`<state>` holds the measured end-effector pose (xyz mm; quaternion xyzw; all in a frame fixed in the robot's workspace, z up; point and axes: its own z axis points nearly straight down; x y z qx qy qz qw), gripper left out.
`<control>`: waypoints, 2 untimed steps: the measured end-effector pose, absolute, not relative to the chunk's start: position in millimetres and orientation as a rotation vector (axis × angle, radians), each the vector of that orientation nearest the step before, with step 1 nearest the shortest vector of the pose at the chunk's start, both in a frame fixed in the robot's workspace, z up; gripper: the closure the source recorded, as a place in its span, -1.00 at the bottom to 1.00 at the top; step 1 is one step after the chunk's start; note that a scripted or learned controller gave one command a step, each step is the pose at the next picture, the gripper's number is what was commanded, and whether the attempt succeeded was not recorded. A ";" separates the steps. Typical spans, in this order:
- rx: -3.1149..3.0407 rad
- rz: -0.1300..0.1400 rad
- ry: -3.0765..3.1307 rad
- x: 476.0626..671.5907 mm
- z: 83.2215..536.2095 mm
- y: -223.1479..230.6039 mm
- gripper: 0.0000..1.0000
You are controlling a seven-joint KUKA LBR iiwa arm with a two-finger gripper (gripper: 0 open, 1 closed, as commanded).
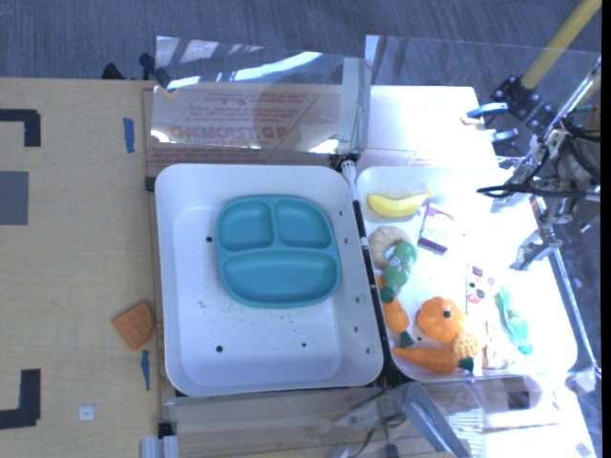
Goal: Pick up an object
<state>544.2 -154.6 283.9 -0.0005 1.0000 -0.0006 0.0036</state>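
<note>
Candidate objects lie crowded in the right bin [563, 351]: banana [396, 203] at 12 o'clock, pumpkin [440, 319] and carrot [428, 358] toward 6. The gripper [535, 246] hangs at the bin's 3 o'clock edge, grasping nothing visible; its state cannot be determined. The left bin [181, 256] bears a teal divided plate [278, 251], likely a drop point.

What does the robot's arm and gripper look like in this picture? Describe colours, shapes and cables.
At the upper right, a yellow rod slants down to a dark bracket. Below it, the gripper is a thin metal frame of grey and black struts, with dark cables looping round it. Bright glare washes out finer details.
</note>
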 end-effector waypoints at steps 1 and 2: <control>0.253 0.003 3.134 583.5 193.6 -137.2 -1.00; 0.231 -0.002 3.116 616.5 91.2 -104.6 -1.00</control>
